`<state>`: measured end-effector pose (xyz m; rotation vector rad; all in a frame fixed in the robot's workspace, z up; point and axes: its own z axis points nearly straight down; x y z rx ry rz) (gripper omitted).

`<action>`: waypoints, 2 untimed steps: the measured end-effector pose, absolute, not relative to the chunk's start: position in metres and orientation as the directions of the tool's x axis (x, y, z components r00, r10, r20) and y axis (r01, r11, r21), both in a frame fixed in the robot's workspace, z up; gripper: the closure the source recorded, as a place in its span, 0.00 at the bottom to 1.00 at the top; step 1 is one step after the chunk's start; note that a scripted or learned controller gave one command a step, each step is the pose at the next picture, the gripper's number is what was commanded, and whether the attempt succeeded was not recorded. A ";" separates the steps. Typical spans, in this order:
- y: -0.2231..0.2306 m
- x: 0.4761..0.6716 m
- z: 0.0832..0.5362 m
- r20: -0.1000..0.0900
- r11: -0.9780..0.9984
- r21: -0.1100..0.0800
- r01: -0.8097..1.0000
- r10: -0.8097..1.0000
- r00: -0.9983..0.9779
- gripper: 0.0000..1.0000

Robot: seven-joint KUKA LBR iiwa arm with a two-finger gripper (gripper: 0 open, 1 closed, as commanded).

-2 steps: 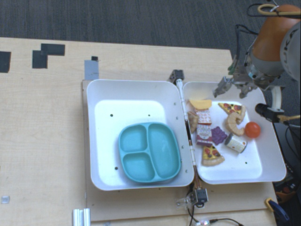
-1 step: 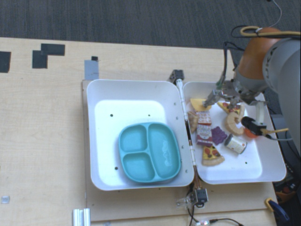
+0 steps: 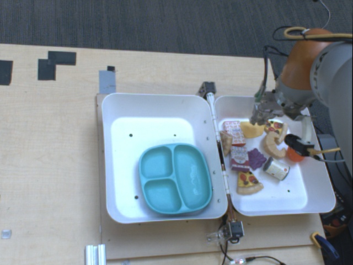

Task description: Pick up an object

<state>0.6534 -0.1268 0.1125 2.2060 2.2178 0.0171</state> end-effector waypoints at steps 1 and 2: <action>-0.127 0.653 0.112 -0.002 0.005 0.017 1.000 1.000 -0.005 0.00; -0.126 0.655 0.124 -0.002 0.008 0.021 1.000 1.000 -0.008 1.00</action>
